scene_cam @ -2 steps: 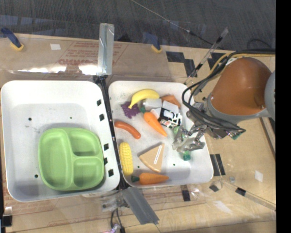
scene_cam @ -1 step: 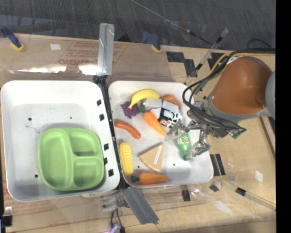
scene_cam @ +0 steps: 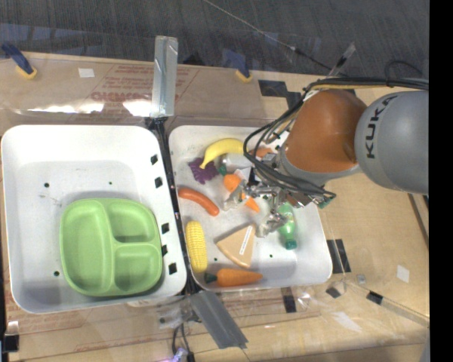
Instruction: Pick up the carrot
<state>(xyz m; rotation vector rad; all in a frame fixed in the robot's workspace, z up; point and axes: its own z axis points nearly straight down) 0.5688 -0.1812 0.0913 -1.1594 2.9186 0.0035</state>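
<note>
The carrot, orange with a green stub, lies on its side at the front edge of the right bin. My gripper hangs over the middle of that bin, well behind the carrot and apart from it. Its two metal fingers stand open. A small orange piece lies between them, and I cannot tell whether they touch it. The orange wrist band covers the bin's back right part.
Around the gripper in the right bin lie a banana, purple grapes, a red sausage, a corn cob, a tan wedge and a green bottle. The left bin holds a green divided plate.
</note>
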